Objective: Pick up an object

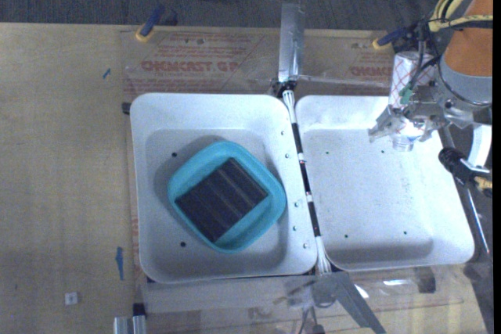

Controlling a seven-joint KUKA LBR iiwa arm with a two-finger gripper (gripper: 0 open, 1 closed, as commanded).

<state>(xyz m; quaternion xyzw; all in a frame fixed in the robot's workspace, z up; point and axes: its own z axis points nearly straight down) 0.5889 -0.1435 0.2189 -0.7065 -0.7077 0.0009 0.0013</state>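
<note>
Jaws' state we cannot tell; gripper [401,129] hovers near right bin's [376,246] far edge. We judge the blue tray [227,195], mid-left bin [156,137], light, stiff, best taken by 1 rim.

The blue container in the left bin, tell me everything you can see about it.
The blue container is a shallow, squarish tray with rounded corners, light turquoise, and looks like plastic. Its inside holds a dark, nearly black ribbed panel with faint lengthwise stripes. It lies flat on the floor of the left bin, turned at a diagonal to the bin's walls and sitting toward the near half. Nothing else touches it; the hand is over the right bin, well apart.
</note>
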